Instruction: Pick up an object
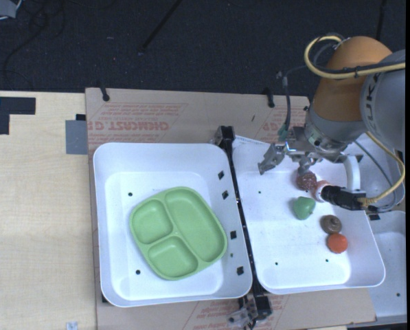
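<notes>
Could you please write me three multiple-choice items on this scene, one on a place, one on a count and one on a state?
1. Where does the green divided plate lie?
A. in the left bin
B. in the right bin
C. on the bare bench

2. How many compartments does that plate have?
A. two
B. three
C. five

3. How does the orange ball stand to the gripper?
A. gripped
B. lying loose in the right bin, apart from it
C. hanging from it

Answers: 1 A, the plate rests on the left bin's floor. 2 B, three hollows show. 3 B, the ball lies near the bin's right wall, the gripper further up.
</notes>
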